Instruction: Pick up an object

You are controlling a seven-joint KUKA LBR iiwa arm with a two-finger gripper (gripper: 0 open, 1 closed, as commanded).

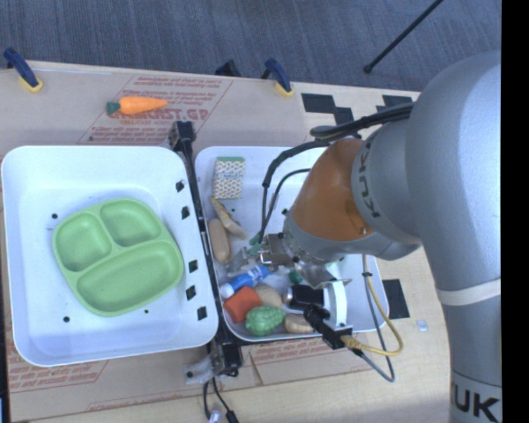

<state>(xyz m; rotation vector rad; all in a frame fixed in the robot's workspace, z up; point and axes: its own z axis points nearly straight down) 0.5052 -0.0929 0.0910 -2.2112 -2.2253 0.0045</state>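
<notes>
The right bin (247,159) holds a pile of small things: a patterned box (229,177) at the far end, a tan piece (219,240), a blue and white object (245,279), a red piece (242,304), a green knobbly toy (264,320) and a beige piece (296,325) at the near end. My gripper (280,267) is down in this bin over the pile, close to the blue and white object. The wrist and the orange band hide its fingers.
The left bin (35,166) holds a green divided plate (117,255). A toy carrot (135,106) lies on the cardboard behind the left bin. Blue clamps (278,75) grip the back edge of the bench. The arm covers the right side of the right bin.
</notes>
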